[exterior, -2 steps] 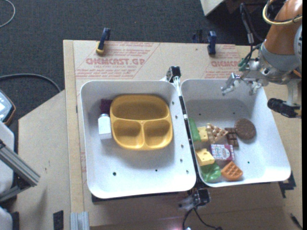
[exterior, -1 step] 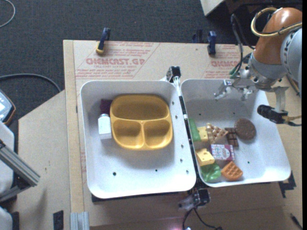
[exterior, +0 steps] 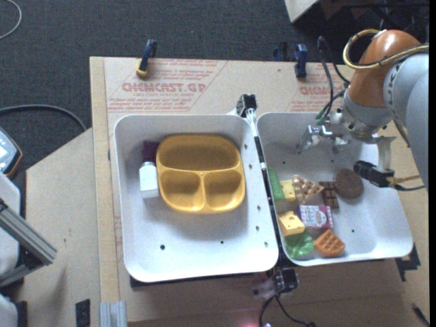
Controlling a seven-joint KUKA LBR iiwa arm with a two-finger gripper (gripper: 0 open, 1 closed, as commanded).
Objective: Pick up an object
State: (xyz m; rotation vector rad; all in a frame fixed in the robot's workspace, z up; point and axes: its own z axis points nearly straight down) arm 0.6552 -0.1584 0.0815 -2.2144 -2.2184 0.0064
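gripper (exterior: 315, 136) hangs over the back of the right bin (exterior: 381, 240), nothing between its tips; can't tell how wide it's set. pickable stuff is toy food bunched at that bin's front-left corner: cheese wedge (exterior: 291, 222), waffle (exterior: 329, 243), brown cookie (exterior: 348, 184) further right. prob dumped loose for grabbing. left bin (exterior: 136, 251) carries a yellow divided tray (exterior: 201, 172), small white bottle (exterior: 148, 180) touching its left edge. board (exterior: 102, 101) under the bins reads "chemcast gp".
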